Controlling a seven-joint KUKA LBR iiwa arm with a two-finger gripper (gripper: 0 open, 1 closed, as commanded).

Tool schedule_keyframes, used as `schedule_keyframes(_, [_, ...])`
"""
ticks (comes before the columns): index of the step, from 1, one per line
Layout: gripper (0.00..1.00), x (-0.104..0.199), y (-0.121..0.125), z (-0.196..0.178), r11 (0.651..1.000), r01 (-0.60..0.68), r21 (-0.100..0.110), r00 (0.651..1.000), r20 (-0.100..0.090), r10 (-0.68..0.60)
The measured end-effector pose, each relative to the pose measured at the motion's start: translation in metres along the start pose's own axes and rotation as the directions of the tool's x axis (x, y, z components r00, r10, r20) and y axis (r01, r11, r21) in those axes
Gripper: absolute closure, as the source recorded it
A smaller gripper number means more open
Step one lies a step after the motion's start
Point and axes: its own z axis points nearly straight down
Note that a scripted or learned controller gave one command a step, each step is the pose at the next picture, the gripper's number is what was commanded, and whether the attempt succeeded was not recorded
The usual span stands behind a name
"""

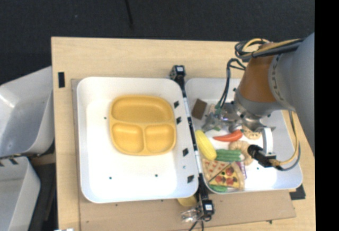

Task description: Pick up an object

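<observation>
My gripper (221, 120) hangs low in the right bin (280, 179), over a heap of toy food. Just below it lies a red chili pepper (229, 137). A yellow corn cob (205, 144) lies to the left of the pepper, and a green pod (228, 155) below it. A pizza slice (224, 175) rests at the bin's front. A brown block (199, 108) sits left of the gripper, near the divider. The arm and wrist hide the bin's back right part.
The left bin (95, 171) holds a yellow three-compartment plate (143, 124). A beige piece (238, 146) lies right of the pepper. The wooden bench (69, 55) surrounds both bins, and a yellow thing (185, 202) peeks out at the front edge.
</observation>
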Motion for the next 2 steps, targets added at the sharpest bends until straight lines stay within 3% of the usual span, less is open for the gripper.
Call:
schedule_keyframes(1, [1.0, 0.002, 0.003, -0.011, 1.0, 0.0, -0.003, 1.0, -0.003, 0.0])
schedule_keyframes(2, [1.0, 0.118, -0.012, -0.105, 1.0, 0.019, -0.006, 1.0, -0.013, -0.019])
